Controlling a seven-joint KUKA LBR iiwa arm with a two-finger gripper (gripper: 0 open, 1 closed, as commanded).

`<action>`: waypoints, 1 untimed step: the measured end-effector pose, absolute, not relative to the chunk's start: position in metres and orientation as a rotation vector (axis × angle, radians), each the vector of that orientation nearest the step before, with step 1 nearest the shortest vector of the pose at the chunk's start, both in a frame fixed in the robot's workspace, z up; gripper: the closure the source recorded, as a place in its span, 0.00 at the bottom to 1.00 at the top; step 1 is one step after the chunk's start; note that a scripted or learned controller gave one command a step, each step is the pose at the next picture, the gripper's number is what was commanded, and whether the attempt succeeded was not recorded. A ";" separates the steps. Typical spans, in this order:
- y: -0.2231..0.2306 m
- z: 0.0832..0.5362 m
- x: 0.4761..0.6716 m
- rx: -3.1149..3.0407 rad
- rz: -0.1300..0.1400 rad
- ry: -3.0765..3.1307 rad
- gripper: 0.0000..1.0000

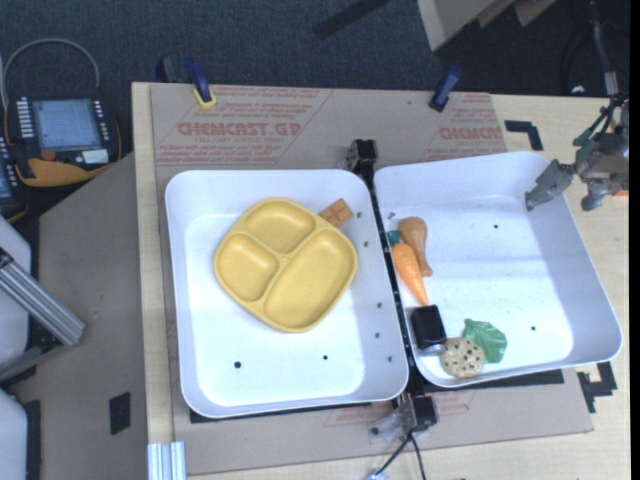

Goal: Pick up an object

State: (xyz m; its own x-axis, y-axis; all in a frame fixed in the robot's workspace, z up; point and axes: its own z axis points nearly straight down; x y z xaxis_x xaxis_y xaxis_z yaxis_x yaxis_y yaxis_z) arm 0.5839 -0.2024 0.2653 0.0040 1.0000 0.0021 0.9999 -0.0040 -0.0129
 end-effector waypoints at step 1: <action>-0.201 0.273 0.586 -2.223 0.000 -2.222 0.00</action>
State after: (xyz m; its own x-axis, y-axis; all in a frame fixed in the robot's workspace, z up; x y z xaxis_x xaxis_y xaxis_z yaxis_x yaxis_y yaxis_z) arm 0.5861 -0.2015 0.2735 0.0001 1.0000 -0.0011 1.0000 -0.0001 0.0008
